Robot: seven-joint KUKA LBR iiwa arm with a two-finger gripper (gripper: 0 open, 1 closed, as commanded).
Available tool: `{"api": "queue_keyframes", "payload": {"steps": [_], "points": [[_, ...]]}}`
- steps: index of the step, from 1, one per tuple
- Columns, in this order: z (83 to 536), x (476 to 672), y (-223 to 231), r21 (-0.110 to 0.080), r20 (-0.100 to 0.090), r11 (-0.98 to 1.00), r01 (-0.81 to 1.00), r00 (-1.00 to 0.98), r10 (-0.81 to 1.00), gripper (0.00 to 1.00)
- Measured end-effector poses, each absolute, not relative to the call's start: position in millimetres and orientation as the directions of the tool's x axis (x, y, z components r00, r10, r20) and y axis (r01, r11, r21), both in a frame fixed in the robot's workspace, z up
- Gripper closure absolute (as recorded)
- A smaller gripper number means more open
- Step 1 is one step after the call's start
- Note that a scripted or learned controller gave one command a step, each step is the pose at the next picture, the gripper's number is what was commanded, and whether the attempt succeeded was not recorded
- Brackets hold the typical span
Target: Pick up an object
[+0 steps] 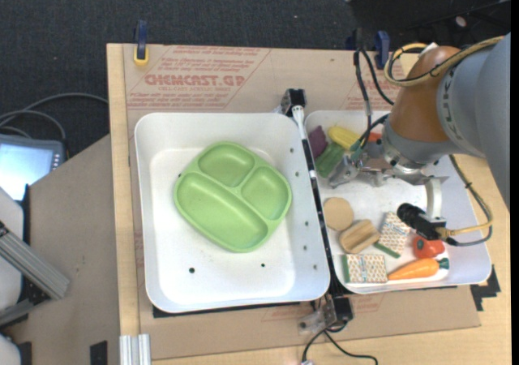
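Green obj (328, 160) is sitting in the far-left corner of the right bin (469, 203), just left of the gripper (354, 170) and looking like the closest candidate for the pick. The gripper is hanging low over the far half of that bin. The wrist is covering it from above, so can't tell whether it's open or closed, and nothing is showing as held.

The green obj's long axis seems to be running diagonally, near-left to far-right, approx along the bin's left wall. It's blurry, so that's a guess. A short move left would prob put the gripper over it, but the wall is crowding it on that side.

Around it:
- purple obj (318, 141) is touching or nearly touching it on the far-left side
- yellow obj (345, 138) is lying just far of it, near the gripper too

Further out, toward the near side:
- round tan disc (338, 212) is lying nearer, apart from the gripper
- tan bread-like piece (359, 235) is lying just beside the disc
- carrot (418, 268) is lying along the near edge, w/ a red obj (430, 246) just far of it

Left bin (162, 217) is holding a green divided plate (233, 195), well apart from the gripper.
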State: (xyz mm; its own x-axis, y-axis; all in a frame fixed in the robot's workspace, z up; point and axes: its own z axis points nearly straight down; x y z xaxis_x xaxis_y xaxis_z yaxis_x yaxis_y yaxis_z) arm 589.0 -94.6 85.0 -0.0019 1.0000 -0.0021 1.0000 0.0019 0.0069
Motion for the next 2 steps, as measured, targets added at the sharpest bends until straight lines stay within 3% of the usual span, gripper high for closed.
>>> {"api": "queue_keyframes", "payload": {"steps": [1,2], "points": [[84.4,641.3,-107.8,-0.006,0.001,0.0,1.0,0.0,1.0,0.0],[81.7,660.4,-103.5,-0.032,-0.003,0.005,0.999,-0.005,1.0,0.0]]}}
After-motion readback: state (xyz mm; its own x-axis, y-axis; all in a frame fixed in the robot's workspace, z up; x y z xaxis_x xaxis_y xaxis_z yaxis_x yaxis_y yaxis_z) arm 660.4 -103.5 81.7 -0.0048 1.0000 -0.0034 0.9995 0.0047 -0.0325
